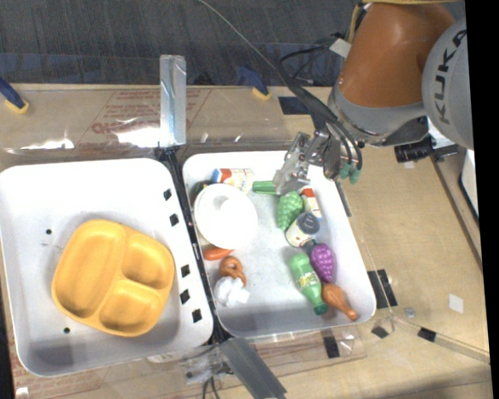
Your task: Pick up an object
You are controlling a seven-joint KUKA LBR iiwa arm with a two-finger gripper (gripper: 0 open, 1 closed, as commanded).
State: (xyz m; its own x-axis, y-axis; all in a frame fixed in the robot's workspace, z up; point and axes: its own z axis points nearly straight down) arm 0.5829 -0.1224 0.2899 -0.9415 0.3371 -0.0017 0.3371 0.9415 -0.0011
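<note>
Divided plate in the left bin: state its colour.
Yellow divided plate, seen in the camera view.

bench (423, 250): tan wood | floor (92, 26): dk grey (ribbed) | even light

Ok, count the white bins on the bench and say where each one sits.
2. The left bin sits on the left of the bench and holds a yellow divided tray. The right bin sits beside it, holding the small toys, with the gripper over its far edge.
</note>
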